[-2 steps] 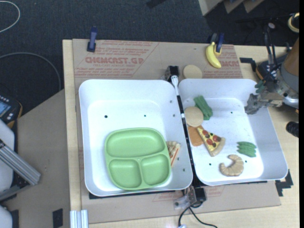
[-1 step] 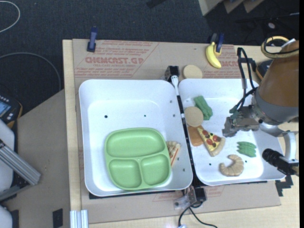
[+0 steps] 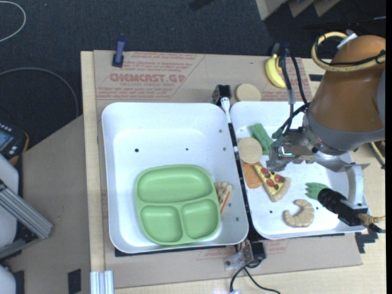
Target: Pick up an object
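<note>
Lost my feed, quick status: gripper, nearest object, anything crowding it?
Gripper over right bin. Pizza slice lies just beside it, on the bin floor. Bun and croissant close by.

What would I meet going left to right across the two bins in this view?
Green tray → tan sticks → bun → pizza slice → croissant.

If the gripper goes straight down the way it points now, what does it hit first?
Likely the triangular toy pizza slice, just under the gripper in the right white bin. Depth is unclear from this slant; it could instead touch bin floor beside the round tan bun.
</note>
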